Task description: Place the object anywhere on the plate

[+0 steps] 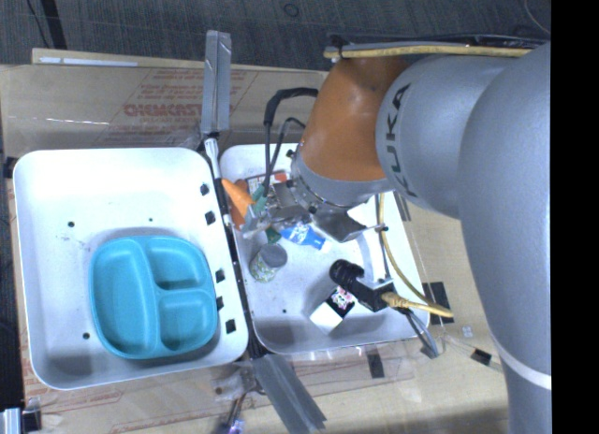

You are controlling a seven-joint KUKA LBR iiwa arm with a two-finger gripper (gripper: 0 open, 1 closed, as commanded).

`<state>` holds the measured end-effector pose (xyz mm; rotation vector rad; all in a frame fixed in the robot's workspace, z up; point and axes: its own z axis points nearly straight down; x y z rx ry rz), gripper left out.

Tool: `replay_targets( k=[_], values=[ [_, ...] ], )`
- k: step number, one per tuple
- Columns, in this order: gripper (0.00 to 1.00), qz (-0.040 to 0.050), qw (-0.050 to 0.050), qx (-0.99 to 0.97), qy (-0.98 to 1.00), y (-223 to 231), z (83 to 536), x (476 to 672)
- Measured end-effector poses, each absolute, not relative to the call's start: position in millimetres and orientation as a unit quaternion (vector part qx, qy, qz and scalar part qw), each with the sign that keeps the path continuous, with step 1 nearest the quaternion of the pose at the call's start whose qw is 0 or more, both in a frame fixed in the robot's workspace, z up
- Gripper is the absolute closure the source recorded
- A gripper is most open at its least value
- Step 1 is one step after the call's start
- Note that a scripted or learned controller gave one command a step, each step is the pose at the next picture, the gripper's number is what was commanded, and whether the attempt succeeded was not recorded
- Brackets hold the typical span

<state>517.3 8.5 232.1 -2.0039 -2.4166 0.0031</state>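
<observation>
the object to be placed is not on the plate (pixel 150 296), and the view does not settle which item it is. the candidates all lie in the pick bin (pixel 281 325), on the arm's side of the plate. nearest the plate is an orange item (pixel 238 200), close against the bin wall that faces the plate. a blue-and-white packet (pixel 301 234) lies farther from the plate. a small grey-topped container (pixel 269 262) sits just nearer the plate than that packet. a white box with black print (pixel 333 310) lies farthest from the plate.

the jaws are down near the orange item and the packet, beneath the wrist (pixel 323 189). the wrist covers them, so it cannot be told whether they are open, closed or gripping anything.

the plate is blue with three compartments and nothing lies on it. it rests in the plate bin (pixel 56 189). both bins stand on the bench (pixel 449 254).

step in hand, as judged: the pick. the transfer is not yet begun.

next move, as judged:
- secure one item between the jaws.
- lift clear of the bin walls that stand between it and the plate.
- carry across to above the plate, lower, and release in any compartment.
</observation>
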Motion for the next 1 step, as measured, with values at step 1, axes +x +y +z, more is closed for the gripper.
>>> replay_targets(
  k=[1],
  values=[
    [1.00,0.0021,0.002,-0.627,-0.779,62.2,190.3,496.5]
  ],
)
